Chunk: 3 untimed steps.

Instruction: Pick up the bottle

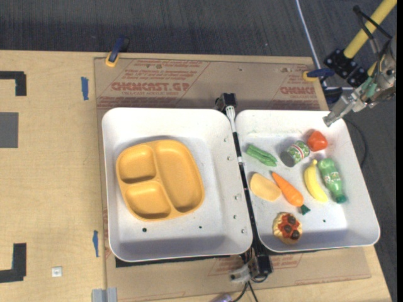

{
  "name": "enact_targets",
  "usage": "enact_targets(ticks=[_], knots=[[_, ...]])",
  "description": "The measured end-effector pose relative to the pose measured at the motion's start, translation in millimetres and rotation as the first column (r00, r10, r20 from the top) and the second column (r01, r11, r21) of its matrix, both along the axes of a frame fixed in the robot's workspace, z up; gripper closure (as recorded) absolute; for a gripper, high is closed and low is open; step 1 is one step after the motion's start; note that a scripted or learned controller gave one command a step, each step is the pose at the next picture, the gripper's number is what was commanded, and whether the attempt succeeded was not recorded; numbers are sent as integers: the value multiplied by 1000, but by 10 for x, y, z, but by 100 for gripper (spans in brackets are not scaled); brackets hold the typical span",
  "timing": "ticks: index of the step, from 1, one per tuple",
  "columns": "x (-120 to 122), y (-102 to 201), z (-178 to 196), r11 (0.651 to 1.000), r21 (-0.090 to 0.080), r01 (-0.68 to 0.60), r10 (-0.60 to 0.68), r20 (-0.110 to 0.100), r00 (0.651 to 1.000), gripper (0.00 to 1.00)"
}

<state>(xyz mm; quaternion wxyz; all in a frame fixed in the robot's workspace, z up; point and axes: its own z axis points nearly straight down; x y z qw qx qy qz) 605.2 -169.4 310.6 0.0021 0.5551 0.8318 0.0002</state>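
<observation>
A yellow compartment tray (160,179) fills the left bin (119,231) on the tabletop, while the right bin (362,228) holds a green bean pod (261,155), a pale wedge (265,187), a carrot (288,189), a can (295,152), a tomato (317,140) and a banana (314,181). The green bottle (331,178) lies on its side touching the banana near the bin's right wall (probably light, stiff, slick plastic, best pinched across its body). The jaws (334,116) hover over the far right corner, well apart from it; their spread cannot be told.
</observation>
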Motion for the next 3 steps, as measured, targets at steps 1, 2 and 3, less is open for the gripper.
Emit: enact_targets(ticks=[1,2,3], knots=[[125,295,-1213,972,2,-237,237,-3,972,0],[-220,-98,-1786,841,2,-540,540,-3,841,0],[-313,-272,-2244,641,-1,-768,768,-1,641,0]])
